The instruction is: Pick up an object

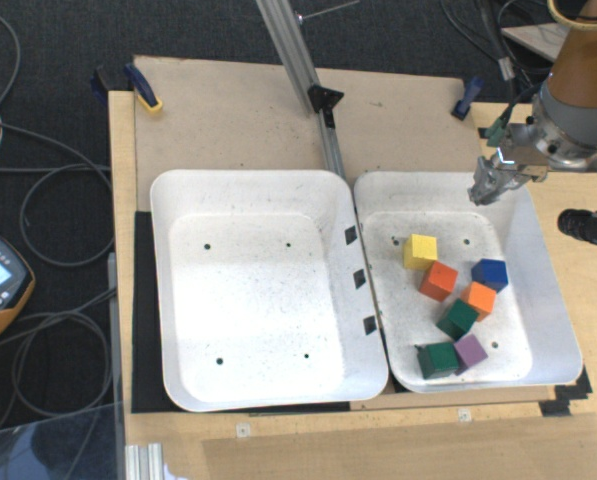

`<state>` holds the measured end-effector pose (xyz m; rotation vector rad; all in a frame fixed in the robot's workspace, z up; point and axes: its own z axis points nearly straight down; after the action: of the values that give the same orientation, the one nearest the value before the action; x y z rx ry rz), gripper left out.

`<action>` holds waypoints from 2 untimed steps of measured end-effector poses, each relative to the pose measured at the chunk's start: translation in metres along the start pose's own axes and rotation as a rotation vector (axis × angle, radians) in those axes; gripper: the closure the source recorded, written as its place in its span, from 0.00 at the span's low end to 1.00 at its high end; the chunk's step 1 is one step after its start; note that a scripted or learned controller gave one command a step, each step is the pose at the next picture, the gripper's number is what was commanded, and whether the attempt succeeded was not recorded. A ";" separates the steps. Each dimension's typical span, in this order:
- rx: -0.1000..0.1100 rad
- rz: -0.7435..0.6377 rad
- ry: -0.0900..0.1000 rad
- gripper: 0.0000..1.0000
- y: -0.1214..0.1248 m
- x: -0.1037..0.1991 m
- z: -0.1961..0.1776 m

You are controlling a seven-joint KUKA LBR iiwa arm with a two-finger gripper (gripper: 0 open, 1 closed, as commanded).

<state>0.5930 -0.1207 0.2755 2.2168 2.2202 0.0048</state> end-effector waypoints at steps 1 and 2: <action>0.008 -0.003 0.003 1.00 -0.021 0.044 0.010; 0.006 -0.005 0.004 1.00 -0.033 0.098 0.005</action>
<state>0.5594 -0.0229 0.2703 2.2159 2.2311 0.0024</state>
